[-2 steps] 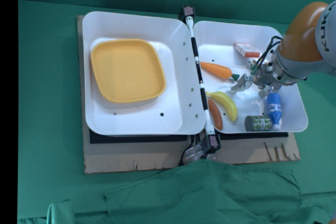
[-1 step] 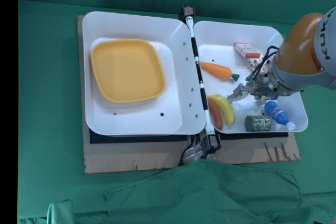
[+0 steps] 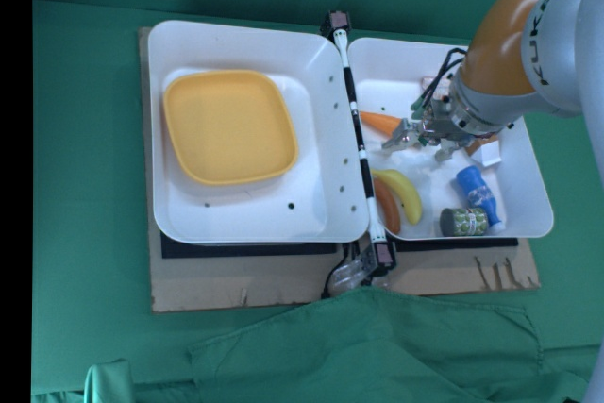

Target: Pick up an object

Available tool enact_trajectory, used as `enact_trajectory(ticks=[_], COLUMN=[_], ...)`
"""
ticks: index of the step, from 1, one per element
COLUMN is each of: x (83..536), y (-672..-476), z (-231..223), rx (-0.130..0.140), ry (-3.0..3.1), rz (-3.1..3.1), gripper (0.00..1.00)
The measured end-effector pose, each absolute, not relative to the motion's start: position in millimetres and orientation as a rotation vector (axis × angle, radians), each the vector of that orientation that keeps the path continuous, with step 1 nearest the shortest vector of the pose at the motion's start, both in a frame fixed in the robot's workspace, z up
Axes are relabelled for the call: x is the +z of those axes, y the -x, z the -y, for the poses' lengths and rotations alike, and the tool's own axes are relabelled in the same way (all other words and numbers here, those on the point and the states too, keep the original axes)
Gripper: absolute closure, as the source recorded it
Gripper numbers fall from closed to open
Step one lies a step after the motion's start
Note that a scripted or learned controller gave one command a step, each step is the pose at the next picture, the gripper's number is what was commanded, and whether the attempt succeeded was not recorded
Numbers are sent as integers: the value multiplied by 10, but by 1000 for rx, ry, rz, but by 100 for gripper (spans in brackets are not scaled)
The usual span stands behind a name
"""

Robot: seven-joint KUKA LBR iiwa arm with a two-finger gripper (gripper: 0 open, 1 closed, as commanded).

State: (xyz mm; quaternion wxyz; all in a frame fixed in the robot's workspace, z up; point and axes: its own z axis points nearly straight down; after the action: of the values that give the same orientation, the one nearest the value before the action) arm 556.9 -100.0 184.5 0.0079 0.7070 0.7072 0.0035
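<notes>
My metal two-finger claw [image 3: 412,135] hangs over the right white plastic bin [image 3: 534,203], and I cannot tell how it is set.

It sits just beside the pointy orange carrot [image 3: 380,122]. I see a curved yellow banana [image 3: 402,192], a blue plastic bottle [image 3: 478,193] and a small green can [image 3: 463,222] nearer me. A square yellow plate [image 3: 229,125] lies in the left white bin [image 3: 179,208].

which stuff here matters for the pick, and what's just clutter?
In play (right bin, near the gripper):
- carrot
- banana
- blue bottle
- small green can

Lying about:
- yellow plate in the left bin
- green cloth at the bottom
- cardboard sheet under the bins
</notes>
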Motion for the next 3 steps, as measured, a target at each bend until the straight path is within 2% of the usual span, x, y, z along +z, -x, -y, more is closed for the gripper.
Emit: enact_trajectory(ticks=[1, 2, 3], x=[1853, 1844, 1842], y=[-5150, -5393, -5895], z=[1409, 1300, 1155], rx=[16, 8, 10], ry=[-2217, -2215, -2213], rz=[-2203, -2208, -2211], gripper=[0, 0, 0])
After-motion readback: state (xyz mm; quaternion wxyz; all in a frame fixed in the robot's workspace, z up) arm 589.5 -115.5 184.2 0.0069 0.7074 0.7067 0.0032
